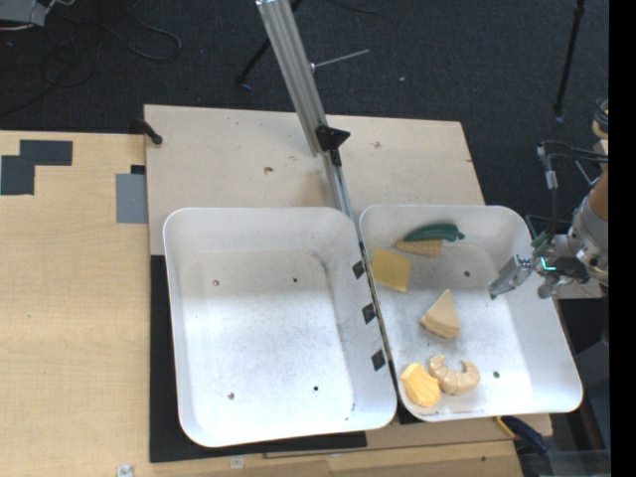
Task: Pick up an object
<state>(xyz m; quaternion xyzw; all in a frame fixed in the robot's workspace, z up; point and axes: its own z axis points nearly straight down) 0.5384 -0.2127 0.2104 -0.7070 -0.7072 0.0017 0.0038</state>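
My gripper [525,274] hangs over the right rim of the right bin [556,361], and I cannot tell how far it is open; nothing shows in its grasp. The nearest piece is the pale wedge [441,316], lying to my left and a little toward the bin's front, its point aimed away from the front edge. Beyond it sits a yellow block [391,269] against the divider, and a green-tipped piece [431,237] lies toward the back wall. A curled shrimp-like piece [454,375] and a yellow lump [420,387] touch near the front rim. Bare floor rings the wedge, so I judge it the easiest reach.
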